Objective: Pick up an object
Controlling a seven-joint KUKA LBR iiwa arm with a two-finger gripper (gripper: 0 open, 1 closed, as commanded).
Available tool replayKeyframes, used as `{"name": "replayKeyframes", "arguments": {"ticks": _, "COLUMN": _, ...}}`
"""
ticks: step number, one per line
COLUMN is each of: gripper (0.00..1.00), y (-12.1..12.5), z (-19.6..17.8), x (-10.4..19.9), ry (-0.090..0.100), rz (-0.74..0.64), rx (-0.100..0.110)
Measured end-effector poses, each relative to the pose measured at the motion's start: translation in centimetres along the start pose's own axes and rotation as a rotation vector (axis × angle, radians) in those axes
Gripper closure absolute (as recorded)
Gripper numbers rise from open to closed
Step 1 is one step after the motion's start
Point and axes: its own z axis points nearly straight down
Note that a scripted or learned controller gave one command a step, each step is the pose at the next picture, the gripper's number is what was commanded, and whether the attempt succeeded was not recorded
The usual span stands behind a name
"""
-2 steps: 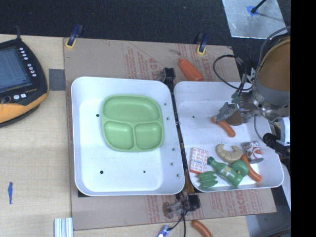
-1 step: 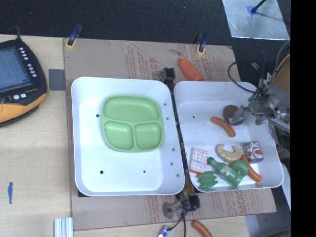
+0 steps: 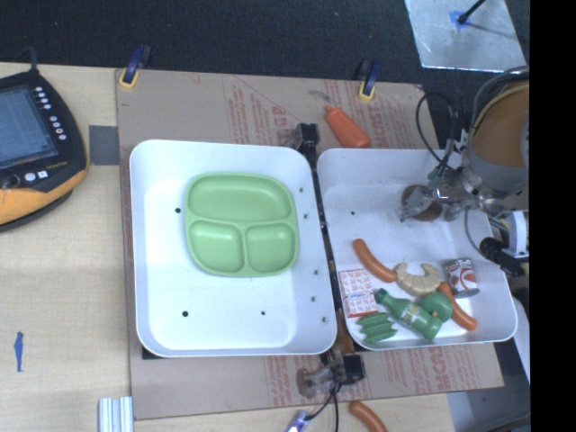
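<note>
Arm over right bin, gripper low at its upper right.

Gripper [image 3: 423, 203] sits over the right bin [image 3: 360, 171] floor, upper right of frame; finger state cannot be told, nothing visibly between them. Objects cluster lower right: hot dog [image 3: 373, 259], green bottle [image 3: 415, 313], small can [image 3: 461, 276], red-and-white card [image 3: 357, 292]. Left bin [image 3: 153, 241] holds a green divided plate [image 3: 241, 223], centre frame.

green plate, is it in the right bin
No, the green plate lies in the left bin, while the right bin holds toy food.
</note>
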Motion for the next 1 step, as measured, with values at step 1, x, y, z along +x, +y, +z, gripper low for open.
{"name": "replayKeyframes", "arguments": {"ticks": 1, "gripper": 0.0, "y": 4.34, "z": -0.15, "x": 1.91, "ry": 0.002, "rz": 0.0, "rx": -0.001}}
